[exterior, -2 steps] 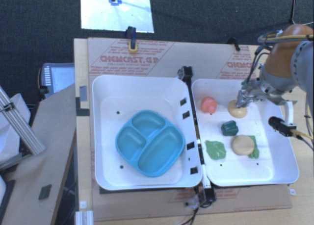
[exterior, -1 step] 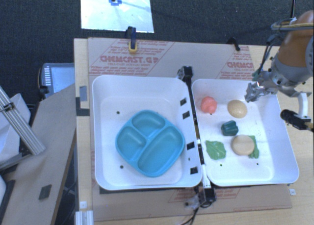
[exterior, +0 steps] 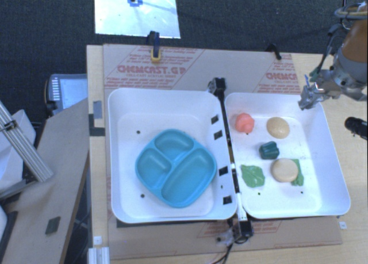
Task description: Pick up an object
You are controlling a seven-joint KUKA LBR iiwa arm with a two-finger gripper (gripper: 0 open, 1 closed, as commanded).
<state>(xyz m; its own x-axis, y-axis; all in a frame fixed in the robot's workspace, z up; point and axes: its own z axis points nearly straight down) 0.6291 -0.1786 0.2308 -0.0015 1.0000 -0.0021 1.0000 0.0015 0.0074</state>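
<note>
**Two bins, five small bits on the right, arm parked at the far corner**

Going left to right: the left bin (exterior: 123, 113) is a shallow glossy white plastic tub with rounded corners, and lying flat in it is a blue divided plate (exterior: 175, 167), smooth plastic, three compartments, sort of a rounded-square shape turned at an angle.

The right bin (exterior: 328, 142) is the same white tub, touching the left one along a black hinged seam. Inside it, the pickable stuff: a soft-looking pink-orange rounded lump (exterior: 245, 122) near the back left, a flat green leafy-shaped piece (exterior: 252, 175) toward the front, a small dark teal chunky block (exterior: 268, 150) in the middle, a tan matte ball (exterior: 278, 127) at the back, and a paler tan round thing (exterior: 285, 170) sitting partly on a green scrap (exterior: 298, 178).

The gripper (exterior: 307, 96) hangs over the right bin's back right rim, metal and shiny, well apart from all the items. Nothing is between its fingers; how wide they're spread is too small to tell.
</note>
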